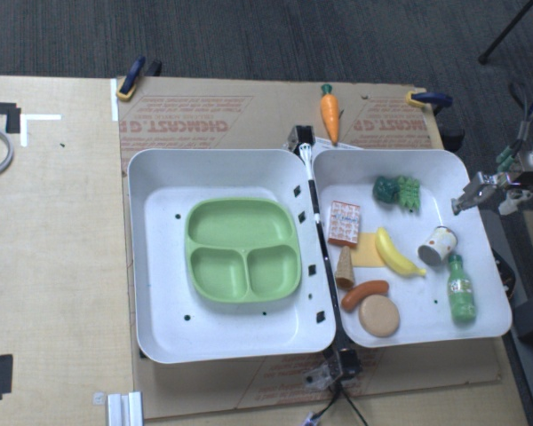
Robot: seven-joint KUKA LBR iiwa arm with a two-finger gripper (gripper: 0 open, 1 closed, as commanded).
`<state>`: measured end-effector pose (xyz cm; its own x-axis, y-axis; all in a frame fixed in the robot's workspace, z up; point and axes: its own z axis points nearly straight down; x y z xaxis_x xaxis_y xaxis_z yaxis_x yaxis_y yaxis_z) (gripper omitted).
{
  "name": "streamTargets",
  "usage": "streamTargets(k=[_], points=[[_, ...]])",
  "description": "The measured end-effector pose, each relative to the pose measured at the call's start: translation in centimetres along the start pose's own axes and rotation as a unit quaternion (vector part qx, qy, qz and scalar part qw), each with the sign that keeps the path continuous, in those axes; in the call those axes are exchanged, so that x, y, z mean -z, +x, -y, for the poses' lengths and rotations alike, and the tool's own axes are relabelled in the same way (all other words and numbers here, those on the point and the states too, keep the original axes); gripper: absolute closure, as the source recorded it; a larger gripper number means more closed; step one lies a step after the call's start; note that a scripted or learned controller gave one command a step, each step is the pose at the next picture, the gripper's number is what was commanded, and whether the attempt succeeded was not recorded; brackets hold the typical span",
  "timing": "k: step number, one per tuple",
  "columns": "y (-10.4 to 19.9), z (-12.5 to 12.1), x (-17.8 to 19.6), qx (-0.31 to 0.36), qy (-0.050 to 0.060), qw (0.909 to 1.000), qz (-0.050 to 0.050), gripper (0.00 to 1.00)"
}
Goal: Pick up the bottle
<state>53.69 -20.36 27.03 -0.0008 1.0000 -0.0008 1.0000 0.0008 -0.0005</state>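
The bottle (461, 291) is green with a white label and pale cap. It lies in the right bin (426, 169), close to the right wall, with its cap pointing to the far side. My gripper (481, 192) hangs over the bin's right rim, well beyond the bottle and apart from it. Nothing shows in its grasp. A small white cup (438, 245) lies tipped right beside the bottle's cap.
The right bin also holds a banana (395, 253), a green toy (397, 192), a cracker box (344, 223), a cone (345, 269), a sausage (364, 293) and a round bun (379, 317). A green divided plate (244, 248) sits in the left bin (160, 238). A carrot (329, 114) lies behind the bins.
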Motion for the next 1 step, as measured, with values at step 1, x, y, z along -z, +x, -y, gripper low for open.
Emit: streamTargets(k=[1], points=[[-0.04, -0.05, 0.95, 0.001, 0.0, 1.0, 0.001, 1.0]])
